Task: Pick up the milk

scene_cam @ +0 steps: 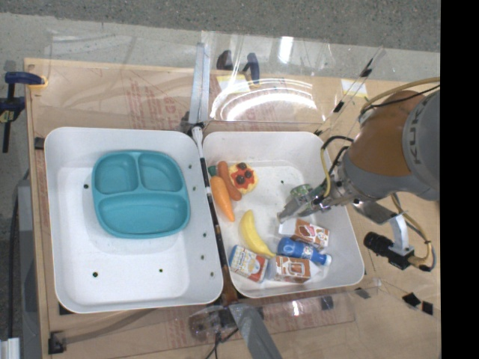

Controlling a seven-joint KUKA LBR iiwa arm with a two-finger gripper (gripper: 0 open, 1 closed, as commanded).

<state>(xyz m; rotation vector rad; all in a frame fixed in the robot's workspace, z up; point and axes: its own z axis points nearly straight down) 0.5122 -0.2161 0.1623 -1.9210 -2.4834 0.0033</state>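
My arm reaches over the right bin. My gripper hangs above the bin floor; I cannot tell how my fingers stand. The milk, I judge, is the brown carton just below me, touching the blue bottle. Descending as I am, I could miss it, or nudge the bottle and the carton beside it instead.

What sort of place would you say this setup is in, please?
Probably a robotics lab test bench: a robot arm reaches over two white bins holding toy food and a teal plate, with a clamp on the wooden bench.
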